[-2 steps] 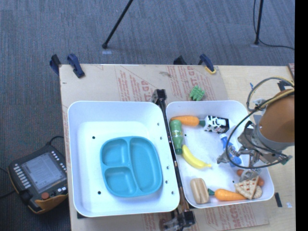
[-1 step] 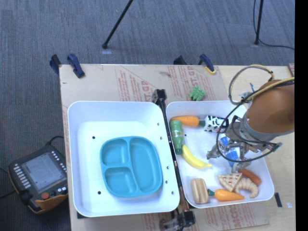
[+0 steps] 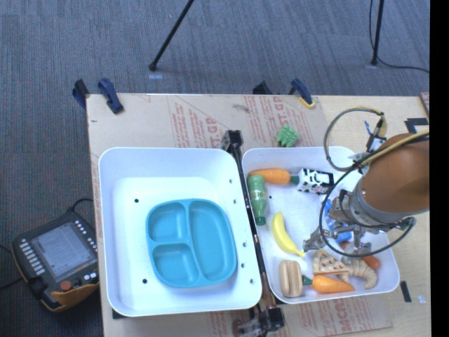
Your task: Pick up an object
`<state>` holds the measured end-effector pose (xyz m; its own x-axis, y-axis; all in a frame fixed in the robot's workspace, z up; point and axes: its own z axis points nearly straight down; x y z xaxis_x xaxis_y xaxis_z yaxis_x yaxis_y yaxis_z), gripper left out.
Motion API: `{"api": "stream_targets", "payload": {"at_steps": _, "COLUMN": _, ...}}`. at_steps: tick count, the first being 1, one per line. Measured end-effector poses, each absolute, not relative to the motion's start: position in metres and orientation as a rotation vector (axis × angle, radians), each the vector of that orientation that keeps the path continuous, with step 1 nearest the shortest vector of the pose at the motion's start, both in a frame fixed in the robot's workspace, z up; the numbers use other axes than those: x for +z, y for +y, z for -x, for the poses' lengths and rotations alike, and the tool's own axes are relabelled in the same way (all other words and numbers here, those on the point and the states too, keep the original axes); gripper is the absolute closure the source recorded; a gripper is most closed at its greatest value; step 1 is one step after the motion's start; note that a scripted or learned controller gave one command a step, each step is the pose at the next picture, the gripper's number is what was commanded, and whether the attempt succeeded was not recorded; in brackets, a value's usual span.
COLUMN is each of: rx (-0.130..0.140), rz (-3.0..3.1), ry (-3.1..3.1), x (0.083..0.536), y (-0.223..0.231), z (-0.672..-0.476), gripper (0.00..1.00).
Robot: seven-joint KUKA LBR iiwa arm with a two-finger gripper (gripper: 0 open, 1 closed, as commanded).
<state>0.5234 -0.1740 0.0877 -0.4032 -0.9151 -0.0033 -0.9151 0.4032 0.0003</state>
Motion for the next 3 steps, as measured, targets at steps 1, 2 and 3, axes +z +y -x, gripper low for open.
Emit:
{"api": "stream_targets", "payload": {"at_steps": 1, "rx": 0.008, "rz": 2.121, "ry": 2.299, "x": 0.088, "y": -0.206, "z": -0.503, "gripper": 0.00}}
{"api": "stream_targets", "payload": {"at_steps": 2, "rx": 0.004, "rz": 2.154, "ry": 2.280, "x": 0.088, "y": -0.197, "z": -0.575, "gripper": 0.00}}
{"api": "stream_targets", "payload": {"at_steps": 3, "rx": 0.008, "rz": 2.141, "ry": 2.289, "x": 0.098, "y": -0.197, "z": -0.575, "gripper": 1.00}}
